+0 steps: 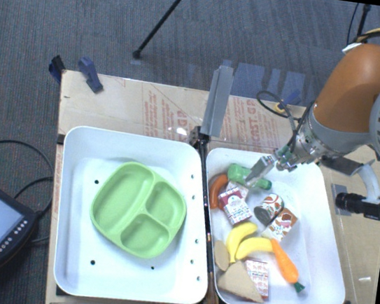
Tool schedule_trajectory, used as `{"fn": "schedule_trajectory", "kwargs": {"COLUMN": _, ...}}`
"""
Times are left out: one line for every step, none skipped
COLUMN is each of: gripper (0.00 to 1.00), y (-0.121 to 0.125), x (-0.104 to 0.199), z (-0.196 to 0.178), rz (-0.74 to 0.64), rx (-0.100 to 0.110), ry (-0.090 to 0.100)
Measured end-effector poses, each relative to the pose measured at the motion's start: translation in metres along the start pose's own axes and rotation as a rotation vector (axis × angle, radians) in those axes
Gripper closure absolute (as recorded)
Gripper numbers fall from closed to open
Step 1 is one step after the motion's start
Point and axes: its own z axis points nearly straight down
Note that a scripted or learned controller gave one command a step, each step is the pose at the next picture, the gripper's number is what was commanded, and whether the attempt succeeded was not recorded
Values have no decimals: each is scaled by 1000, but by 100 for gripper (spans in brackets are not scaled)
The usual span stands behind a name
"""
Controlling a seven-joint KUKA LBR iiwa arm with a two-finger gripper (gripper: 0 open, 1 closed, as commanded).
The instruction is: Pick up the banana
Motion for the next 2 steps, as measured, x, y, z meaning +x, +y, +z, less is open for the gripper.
{"fn": "schedule_trajectory", "kwargs": {"gripper": 0, "y": 4, "x": 42, "z": 19, "rz": -29, "rx": 2, "ry": 1}}
{"fn": "schedule_trajectory", "kwargs": {"gripper": 0, "y": -42, "x": 72, "z": 36, "rz": -342, "rx": 3, "ry": 3}}
